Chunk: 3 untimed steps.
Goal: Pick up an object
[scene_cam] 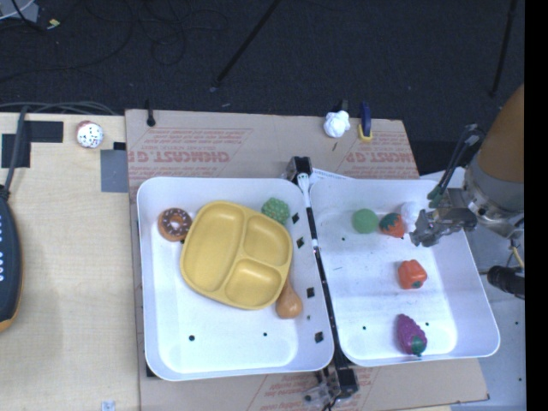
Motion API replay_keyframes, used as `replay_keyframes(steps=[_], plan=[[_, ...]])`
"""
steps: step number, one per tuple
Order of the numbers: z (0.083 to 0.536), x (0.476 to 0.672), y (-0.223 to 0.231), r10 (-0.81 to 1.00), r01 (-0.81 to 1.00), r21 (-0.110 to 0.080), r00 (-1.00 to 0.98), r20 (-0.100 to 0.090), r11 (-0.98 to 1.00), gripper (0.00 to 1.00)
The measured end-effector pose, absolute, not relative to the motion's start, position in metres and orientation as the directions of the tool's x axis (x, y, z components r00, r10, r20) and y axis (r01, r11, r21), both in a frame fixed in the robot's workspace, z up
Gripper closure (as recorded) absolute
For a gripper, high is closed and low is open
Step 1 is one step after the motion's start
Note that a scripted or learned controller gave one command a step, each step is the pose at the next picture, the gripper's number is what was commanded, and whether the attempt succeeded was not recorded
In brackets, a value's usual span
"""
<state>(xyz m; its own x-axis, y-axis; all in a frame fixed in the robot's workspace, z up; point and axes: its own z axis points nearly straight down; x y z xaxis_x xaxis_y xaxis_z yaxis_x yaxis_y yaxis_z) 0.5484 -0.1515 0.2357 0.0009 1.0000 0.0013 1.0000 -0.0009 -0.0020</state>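
The cardboard sheet (pixel 224 148) under the two bins carries red print, upside down from this camera. Left of centre it reads "CHEMCAST. G.P."; the same print repeats at the right, partly cut off. The smaller lines are too blurred to read.

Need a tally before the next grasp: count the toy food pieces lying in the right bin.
4: a green ball at upper middle, a strawberry-like piece beside it near the gripper, an orange pepper mid-right, a purple piece at bottom. The arm may hide more.
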Motion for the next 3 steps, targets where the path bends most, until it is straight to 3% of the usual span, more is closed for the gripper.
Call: replay_keyframes(steps=[1,2,3], plan=[[0.180,0.538,-0.101,1.000,1.000,-0.008,-0.002,0.003,0.002,1.00],[0.202,0.577,-0.030,1.000,1.000,0.001,-0.006,0.001,0.006,1.00],[0.289,0.518,-0.019,1.000,1.000,0.002,-0.001,0.002,0.001,1.00]])
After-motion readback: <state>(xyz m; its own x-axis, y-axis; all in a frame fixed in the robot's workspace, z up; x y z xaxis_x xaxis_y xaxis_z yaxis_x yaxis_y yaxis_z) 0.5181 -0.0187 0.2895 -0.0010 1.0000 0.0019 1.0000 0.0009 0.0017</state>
